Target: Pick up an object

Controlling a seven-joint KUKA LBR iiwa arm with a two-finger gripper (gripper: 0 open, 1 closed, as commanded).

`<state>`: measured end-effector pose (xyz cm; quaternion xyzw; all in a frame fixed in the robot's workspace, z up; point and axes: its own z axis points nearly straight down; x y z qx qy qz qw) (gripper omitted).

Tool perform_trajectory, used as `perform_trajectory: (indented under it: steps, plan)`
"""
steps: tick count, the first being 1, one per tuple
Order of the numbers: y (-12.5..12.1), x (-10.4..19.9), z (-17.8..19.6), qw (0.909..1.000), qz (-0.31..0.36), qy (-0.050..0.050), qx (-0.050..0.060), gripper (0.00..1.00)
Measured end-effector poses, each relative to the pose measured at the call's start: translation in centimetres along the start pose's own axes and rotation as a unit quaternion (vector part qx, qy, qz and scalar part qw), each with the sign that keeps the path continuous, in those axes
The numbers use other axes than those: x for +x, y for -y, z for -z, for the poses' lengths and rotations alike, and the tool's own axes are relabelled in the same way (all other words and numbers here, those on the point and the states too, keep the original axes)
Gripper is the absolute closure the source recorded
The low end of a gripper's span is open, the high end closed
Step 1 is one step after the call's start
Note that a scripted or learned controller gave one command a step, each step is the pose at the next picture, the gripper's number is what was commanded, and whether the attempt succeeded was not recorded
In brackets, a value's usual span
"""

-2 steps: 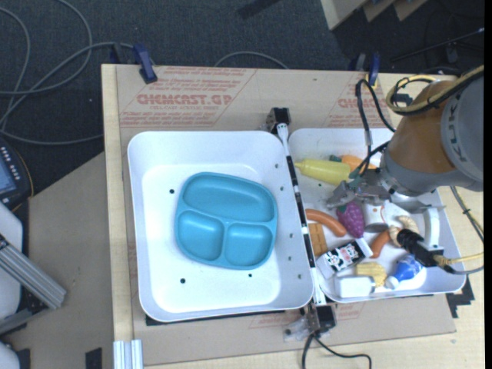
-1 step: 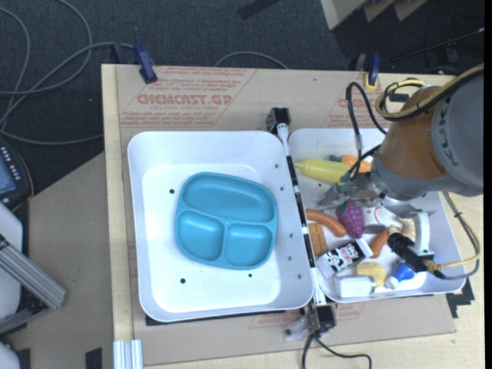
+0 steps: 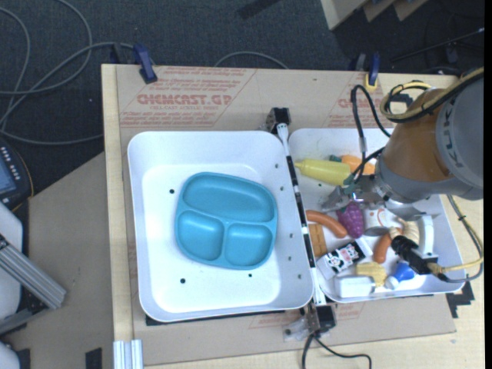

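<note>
Here, your camera looks down on a wooden surface carrying two shallow white bins side by side. The left bin holds a blue divided plate near its middle. The right bin is crowded with small toys: a yellow banana-shaped piece at the far left, a purple grape cluster in the middle, an orange sausage shape just left of it, and a black-and-white box toward the near side.

The grey arm with its orange band reaches in from the right and hangs over the middle of the right bin. The gripper sits low among the toys, just above the grape cluster; you cannot tell from this angle whether it is open or closed, and nothing is visibly held.

To do this step well, pick one target, likely the grapes, and centre over it. Descend straight, since neighbours lie touching or just beside it, and a slanted approach would probably nudge them.
</note>
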<state>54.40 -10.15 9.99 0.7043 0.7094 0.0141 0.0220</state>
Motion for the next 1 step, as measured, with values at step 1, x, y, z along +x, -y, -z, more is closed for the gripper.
perform_trajectory:
  steps: [1]
  plan:
    - [-0.74, -0.21, 0.13, 1.0000, -0.001, -0.003, 0.005, 1.00]
